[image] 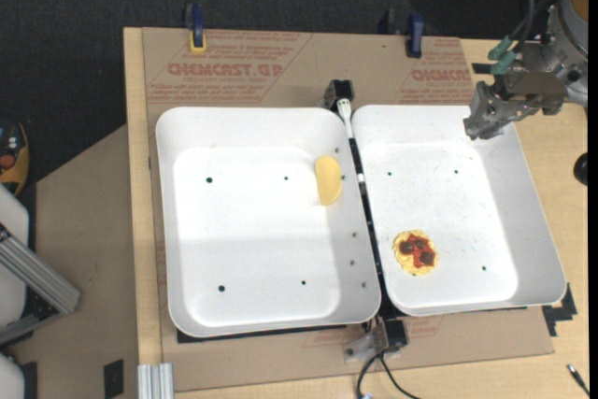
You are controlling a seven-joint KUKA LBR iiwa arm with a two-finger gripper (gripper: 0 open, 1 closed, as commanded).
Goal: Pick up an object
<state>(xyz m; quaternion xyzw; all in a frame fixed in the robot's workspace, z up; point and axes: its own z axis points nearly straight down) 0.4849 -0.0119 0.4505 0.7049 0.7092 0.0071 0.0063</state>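
- The gripper (483, 119) is seen over the far right corner of the right bin (523, 192), raised above its rim; nothing is seen between its fingers, and whether they stand apart or together cannot be told from this view.
- Two candidates are offered. A small round toy pizza (416, 251), yellow with red topping, lies on the floor of the same bin, below and a little to the left of the gripper in the picture, well apart from it.
- A pale yellow oval object (328, 179) lies in the left bin (187, 201), farther to the gripper's left, close against the wall shared by the two bins.
- The toy pizza is judged the better target, since open floor is left all around it, whereas a finger would likely be crowded by the wall beside the oval object.
- For a sound pick, the gripper is best centred directly over the toy pizza before any descent is made.
- The piece looks flat, so the fingers should be brought almost to the bin floor and closed across its width.
- A hold should be checked on lifting, as a thin piece is easily missed.
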